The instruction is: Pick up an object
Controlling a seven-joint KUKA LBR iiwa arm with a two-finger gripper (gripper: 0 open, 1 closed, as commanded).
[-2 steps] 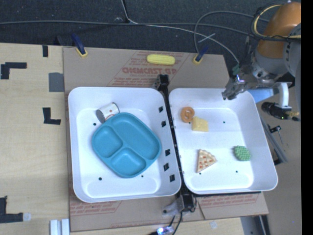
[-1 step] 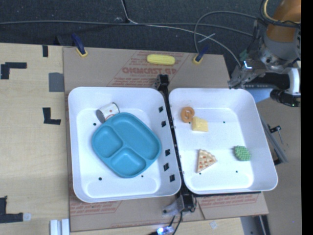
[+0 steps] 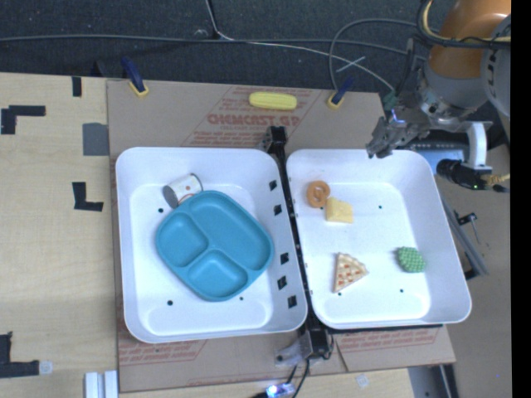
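Pizza slice (image 3: 349, 271) and green piece (image 3: 410, 259) lie in the right bin (image 3: 445, 301), well below-left of claw (image 3: 387, 142). Donut (image 3: 318, 193), cheese (image 3: 338, 211) nearer it. Claw hovers over bin's far rim, grip state can't tell. Best: descend centered, straight over cheese.

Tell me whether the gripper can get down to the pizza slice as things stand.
Probably yes. The pizza slice lies flat and apart from the green ball and cheese wedge, nothing over it; the gripper hovers at the bin's far rim.
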